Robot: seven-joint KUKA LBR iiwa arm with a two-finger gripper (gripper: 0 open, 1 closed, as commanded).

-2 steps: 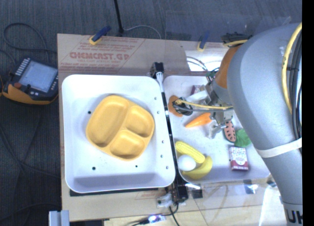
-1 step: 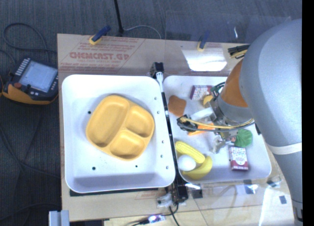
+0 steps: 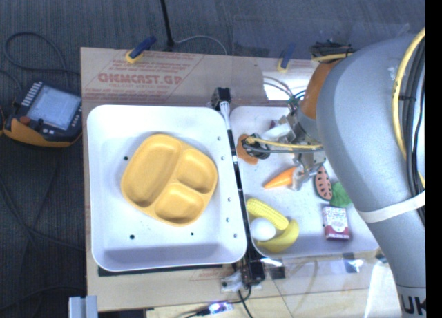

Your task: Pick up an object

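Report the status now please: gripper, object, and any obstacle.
Gripper low in right white bin, at thick end of orange toy carrot. Nothing seen between fingers. Watermelon slice and yellow corn cob close by.

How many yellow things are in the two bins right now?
3: the yellow divided tray in the left bin; corn and a banana at the right bin's near-left corner. The arm may hide more.

claw (image 3: 301, 173) touching carrot (image 3: 278, 180)
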